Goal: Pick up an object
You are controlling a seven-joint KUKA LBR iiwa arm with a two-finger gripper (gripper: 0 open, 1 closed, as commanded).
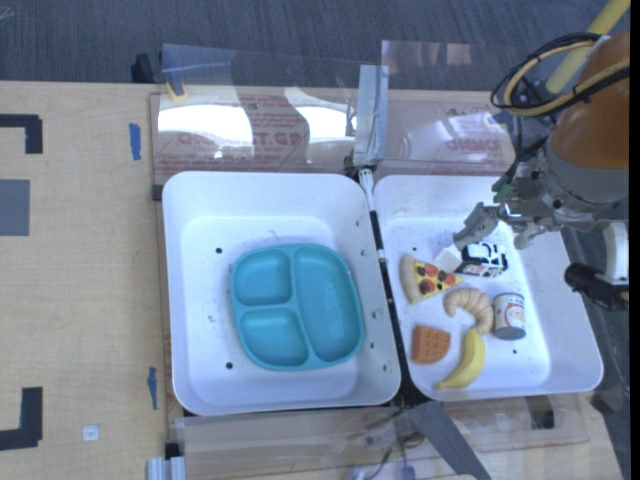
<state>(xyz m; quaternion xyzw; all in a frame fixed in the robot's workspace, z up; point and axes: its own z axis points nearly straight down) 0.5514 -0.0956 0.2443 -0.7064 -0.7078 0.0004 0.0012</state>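
The right bin (pixel 570 353) holds several toy foods. A pizza slice (pixel 424 278) lies left of centre, with a croissant (pixel 470 305) and a small can (pixel 509 316) to its right. A waffle (pixel 431 344) and a banana (pixel 463 360) lie nearer the front. A small black and white object (pixel 482 260) sits behind the croissant. My gripper (pixel 497 234) hangs just above and behind that object, open, its two fingers spread with nothing between them.
The left bin (pixel 190 268) holds a teal divided plate (pixel 297 306). A clear plastic wall (pixel 370 118) rises behind both bins. The arm's orange band and cables (pixel 590 98) fill the upper right, over the right bin's back corner.
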